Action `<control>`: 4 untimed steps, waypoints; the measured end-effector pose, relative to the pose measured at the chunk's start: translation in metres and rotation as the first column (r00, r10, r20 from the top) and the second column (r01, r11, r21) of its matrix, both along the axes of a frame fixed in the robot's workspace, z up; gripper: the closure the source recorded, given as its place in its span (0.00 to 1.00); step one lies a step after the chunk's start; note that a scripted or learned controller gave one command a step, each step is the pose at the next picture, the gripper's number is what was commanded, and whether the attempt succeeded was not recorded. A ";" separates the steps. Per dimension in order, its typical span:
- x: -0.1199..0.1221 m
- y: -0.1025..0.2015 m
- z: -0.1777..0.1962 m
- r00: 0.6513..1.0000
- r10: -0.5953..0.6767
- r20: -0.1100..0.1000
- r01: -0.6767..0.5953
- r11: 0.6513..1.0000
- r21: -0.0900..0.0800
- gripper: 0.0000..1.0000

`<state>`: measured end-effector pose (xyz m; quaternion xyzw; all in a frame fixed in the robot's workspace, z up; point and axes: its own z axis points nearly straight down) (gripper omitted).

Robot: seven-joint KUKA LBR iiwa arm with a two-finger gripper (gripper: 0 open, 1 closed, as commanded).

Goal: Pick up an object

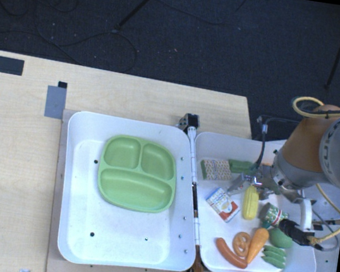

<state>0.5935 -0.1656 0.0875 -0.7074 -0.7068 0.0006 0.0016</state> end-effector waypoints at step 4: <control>-0.027 0.107 0.134 1.000 0.002 -0.002 -0.002 1.000 -0.001 1.00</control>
